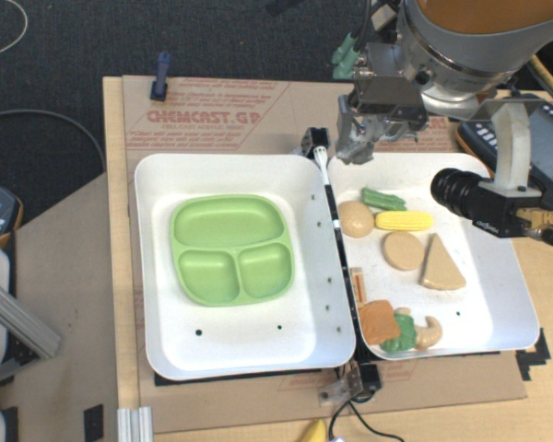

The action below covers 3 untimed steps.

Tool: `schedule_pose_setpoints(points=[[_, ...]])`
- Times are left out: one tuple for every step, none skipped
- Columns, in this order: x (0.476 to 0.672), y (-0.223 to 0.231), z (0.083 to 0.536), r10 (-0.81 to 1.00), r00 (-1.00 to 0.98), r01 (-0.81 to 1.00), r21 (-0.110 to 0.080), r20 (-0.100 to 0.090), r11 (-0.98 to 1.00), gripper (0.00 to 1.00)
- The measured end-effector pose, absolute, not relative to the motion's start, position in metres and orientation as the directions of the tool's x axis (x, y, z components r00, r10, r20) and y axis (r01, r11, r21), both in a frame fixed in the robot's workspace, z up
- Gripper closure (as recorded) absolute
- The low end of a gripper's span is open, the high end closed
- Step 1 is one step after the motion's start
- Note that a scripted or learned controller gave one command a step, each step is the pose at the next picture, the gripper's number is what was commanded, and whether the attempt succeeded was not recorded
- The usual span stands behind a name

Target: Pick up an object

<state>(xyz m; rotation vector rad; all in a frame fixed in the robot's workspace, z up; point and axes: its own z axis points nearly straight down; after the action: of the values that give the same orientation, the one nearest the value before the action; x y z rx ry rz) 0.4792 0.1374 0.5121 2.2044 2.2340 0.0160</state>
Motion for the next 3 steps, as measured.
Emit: schedule_pose_setpoints(points=[[0.48, 0.131, 0.519, 1.0, -0.002, 1.0, 0.005, 0.001, 0.002, 1.0], [0.48, 0.132, 0.529, 1.0, -0.003, 1.0, 0.008, 0.001, 0.003, 1.0], [0.477, 0.122, 0.362, 1.0, 0.003, 1.0, -0.018, -0.006, -0.003, 1.0]])
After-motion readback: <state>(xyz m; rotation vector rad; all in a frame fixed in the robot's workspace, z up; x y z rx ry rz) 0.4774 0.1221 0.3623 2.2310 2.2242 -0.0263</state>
